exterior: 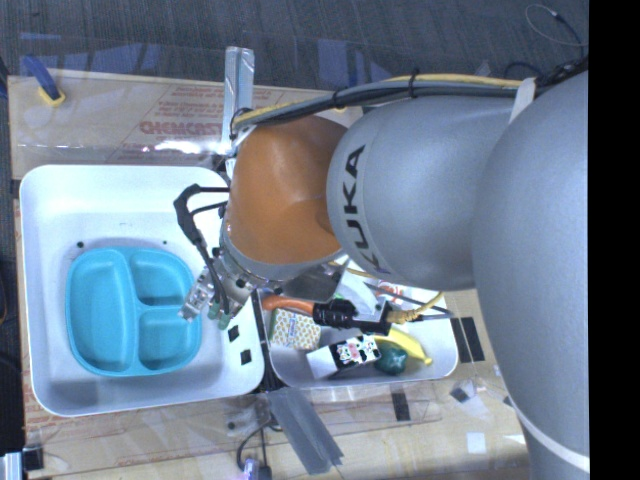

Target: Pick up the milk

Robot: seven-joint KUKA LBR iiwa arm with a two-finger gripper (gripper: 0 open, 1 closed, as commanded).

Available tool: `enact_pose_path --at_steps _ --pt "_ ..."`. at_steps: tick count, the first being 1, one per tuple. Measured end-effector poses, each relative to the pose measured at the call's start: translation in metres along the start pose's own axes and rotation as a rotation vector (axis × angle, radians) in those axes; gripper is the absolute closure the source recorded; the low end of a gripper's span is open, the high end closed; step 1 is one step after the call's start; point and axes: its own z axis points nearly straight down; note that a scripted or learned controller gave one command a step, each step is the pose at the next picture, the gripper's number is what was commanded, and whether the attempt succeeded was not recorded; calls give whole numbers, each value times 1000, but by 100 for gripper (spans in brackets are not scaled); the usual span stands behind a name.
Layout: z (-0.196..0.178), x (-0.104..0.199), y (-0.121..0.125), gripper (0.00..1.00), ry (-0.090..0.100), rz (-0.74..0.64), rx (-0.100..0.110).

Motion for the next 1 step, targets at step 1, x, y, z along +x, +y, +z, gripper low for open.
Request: enact_pose_path --at_steps 1 --pt "26 -24 -26 100 3 108 1"
